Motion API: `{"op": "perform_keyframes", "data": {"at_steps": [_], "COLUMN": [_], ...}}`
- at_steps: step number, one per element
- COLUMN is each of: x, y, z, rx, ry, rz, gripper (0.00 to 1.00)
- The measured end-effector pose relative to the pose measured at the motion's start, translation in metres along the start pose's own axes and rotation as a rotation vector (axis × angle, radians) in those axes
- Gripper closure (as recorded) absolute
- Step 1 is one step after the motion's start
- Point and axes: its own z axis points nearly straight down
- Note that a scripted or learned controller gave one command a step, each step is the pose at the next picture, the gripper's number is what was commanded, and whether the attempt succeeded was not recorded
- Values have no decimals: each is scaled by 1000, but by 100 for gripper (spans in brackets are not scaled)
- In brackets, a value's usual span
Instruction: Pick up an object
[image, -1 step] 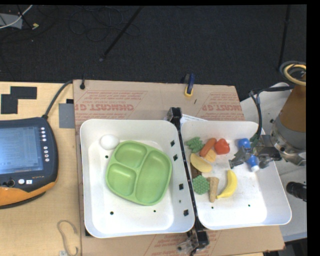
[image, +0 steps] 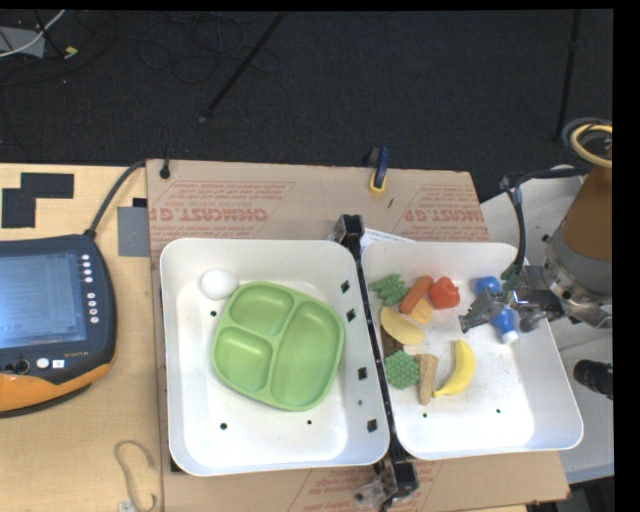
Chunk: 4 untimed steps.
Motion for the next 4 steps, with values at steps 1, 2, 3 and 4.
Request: {"op": "perform_keyframes", "data": {"at_steps": [1,2,3,4], "x": [-8,-13,-13,-16], "y": [-2,-3,0,-3], "z": [50,112,146,141], "rx": [5,7,-9,0], "ry": [2,3,0,1], "rz": [0,0,0,11], "gripper": [0,0,0,100]}}
